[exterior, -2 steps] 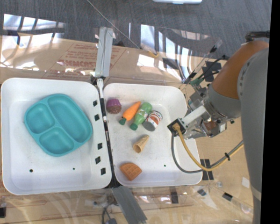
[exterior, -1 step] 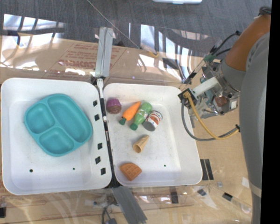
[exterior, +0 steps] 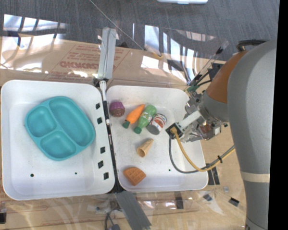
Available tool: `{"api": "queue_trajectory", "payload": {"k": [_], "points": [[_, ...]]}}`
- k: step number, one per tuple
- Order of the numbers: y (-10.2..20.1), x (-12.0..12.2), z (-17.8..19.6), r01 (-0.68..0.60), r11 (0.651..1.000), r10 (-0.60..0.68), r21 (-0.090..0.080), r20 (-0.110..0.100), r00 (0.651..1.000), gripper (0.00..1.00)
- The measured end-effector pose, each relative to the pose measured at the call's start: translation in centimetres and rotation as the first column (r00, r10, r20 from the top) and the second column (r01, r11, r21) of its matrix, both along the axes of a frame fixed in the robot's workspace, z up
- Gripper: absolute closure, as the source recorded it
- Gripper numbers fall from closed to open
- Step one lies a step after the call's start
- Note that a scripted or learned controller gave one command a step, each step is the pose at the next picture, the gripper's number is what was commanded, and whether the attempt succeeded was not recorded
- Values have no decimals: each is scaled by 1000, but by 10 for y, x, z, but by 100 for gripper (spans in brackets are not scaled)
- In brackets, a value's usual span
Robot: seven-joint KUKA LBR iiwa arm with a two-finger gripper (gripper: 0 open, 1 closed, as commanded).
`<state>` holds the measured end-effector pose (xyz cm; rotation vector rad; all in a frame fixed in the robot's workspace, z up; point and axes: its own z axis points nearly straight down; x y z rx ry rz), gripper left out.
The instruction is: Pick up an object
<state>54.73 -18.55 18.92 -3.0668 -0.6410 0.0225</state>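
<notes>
The right bin (exterior: 188,179) holds several small toys. A purple round piece (exterior: 117,108) lies at the upper left, then an orange carrot (exterior: 134,115), a green bottle (exterior: 144,119) and a small can (exterior: 156,124) side by side. Lower down lie a tan ice-cream cone (exterior: 145,147) and a brown waffle (exterior: 134,175). My gripper (exterior: 194,125) hangs over the bin's right side, to the right of the can and apart from it. Nothing shows between it and the toys.
A teal divided plate (exterior: 59,127) lies in the left bin (exterior: 15,177). A yellow cable (exterior: 187,162) loops from the wrist over the right bin's lower right part. The grey arm (exterior: 252,118) covers the bench's right side.
</notes>
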Motion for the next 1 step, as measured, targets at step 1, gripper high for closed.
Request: {"api": "queue_trajectory", "payload": {"k": [1], "points": [[-11, -34, 105, 204, 979, -203, -4, 18, 979, 100]]}}
